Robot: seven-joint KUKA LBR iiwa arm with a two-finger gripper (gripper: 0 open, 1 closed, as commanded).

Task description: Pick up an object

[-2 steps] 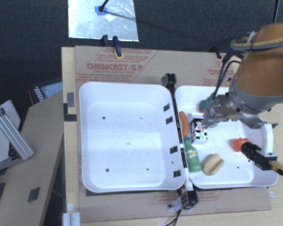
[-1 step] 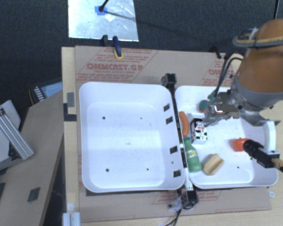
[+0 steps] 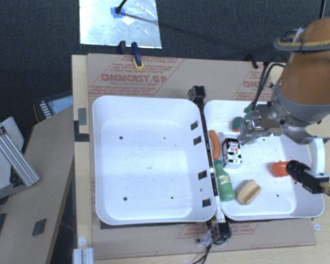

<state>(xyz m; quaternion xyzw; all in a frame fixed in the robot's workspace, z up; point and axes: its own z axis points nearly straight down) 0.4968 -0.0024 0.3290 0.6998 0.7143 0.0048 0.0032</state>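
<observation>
The right bin [image 3: 305, 205] holds several objects. Along its left wall lie an orange carrot-shaped piece [image 3: 214, 141] and, nearer the front, a green bottle [image 3: 225, 183]. A black-and-white item [image 3: 232, 152] sits beside the carrot, and a tan bread-like block [image 3: 248, 191] rests next to the bottle. Toward the right lies a small orange-red object [image 3: 278, 168]. A teal object [image 3: 237, 123] sits at the back of the bin, partly hidden by my gripper [image 3: 252, 128], which hangs low just to its right. I see nothing held in it.
The left bin [image 3: 148, 106] stands beside the right one, with a black divider strip and clips [image 3: 204, 147] between them. Both rest on a cardboard sheet [image 3: 154, 73]. The grey arm with its orange band [image 3: 313, 65] covers the right bin's back right corner.
</observation>
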